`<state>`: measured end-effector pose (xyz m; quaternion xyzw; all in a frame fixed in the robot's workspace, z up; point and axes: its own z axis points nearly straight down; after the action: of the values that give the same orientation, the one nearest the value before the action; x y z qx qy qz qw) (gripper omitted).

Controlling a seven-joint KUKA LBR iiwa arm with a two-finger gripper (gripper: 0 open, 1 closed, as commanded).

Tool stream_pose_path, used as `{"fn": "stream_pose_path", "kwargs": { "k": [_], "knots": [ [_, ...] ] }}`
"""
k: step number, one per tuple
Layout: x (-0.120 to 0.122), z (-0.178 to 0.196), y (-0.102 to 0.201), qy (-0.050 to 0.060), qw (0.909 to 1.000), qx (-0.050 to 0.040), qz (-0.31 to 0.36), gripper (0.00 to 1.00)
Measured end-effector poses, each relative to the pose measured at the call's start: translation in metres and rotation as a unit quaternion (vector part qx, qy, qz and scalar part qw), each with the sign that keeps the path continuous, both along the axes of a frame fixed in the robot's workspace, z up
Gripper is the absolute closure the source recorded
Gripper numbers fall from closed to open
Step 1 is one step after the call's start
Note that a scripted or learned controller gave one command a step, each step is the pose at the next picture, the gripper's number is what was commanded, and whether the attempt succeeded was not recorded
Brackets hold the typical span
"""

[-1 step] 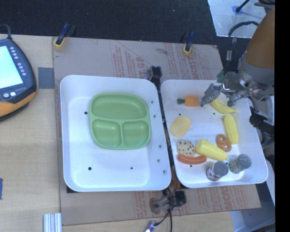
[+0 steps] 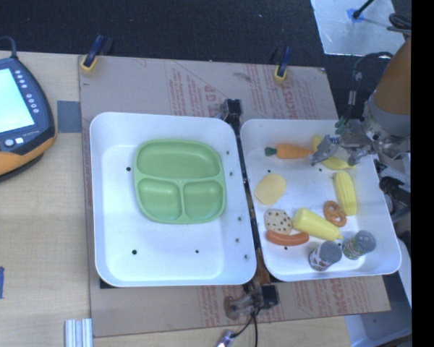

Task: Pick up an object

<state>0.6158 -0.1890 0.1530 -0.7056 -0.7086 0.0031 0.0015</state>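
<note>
While the bench [image 2: 43,223] is seen from above, a brown board [image 2: 195,92] is laid on it, clamped at the far edge by two clips, w/ two shallow white bins side by side on top. The left bin [image 2: 108,251] is occupied by a green divided plate [image 2: 179,181], set toward its far half. The right bin [image 2: 376,266] is filled w/ toy food. At the bench's left edge a teach pendant [image 2: 14,118] w/ orange casing is seen. The arm [image 2: 394,85] is brought in from the right, its orange band visible at the frame's edge. The end effector [image 2: 331,149] is positioned low over the far-right part of the right bin, approx. above a yellow piece [image 2: 335,163] that is partly hidden under it; whether its fingers are apart or together can't be told, and nothing is seen held between them. Just left of it a carrot [image 2: 289,150] is laid. Toward the right wall a corn cob [image 2: 345,192] is placed, w/ a pretzel [image 2: 334,212] beside it. A long yellow item [image 2: 315,224] is laid near the bin's middle, a pale round slice [image 2: 270,189] left of it, a spotted cookie [image 2: 276,220] and a red sausage [image 2: 287,238] nearer the front. Two small cans [image 2: 325,254] [image 2: 359,244] are set at the front-right.
</note>
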Motion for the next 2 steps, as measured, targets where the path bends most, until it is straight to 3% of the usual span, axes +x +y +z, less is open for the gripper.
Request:
{"fn": "stream_pose_path", "kwargs": {
  "k": [1, 2],
  "knots": [
    [-0.08, -0.054, -0.025, -0.009, 1.0, -0.0025, 0.001, 0.0],
    [-0.079, -0.041, -0.028, -0.011, 0.9999, -0.0054, 0.003, 1.0]
  ]
}}
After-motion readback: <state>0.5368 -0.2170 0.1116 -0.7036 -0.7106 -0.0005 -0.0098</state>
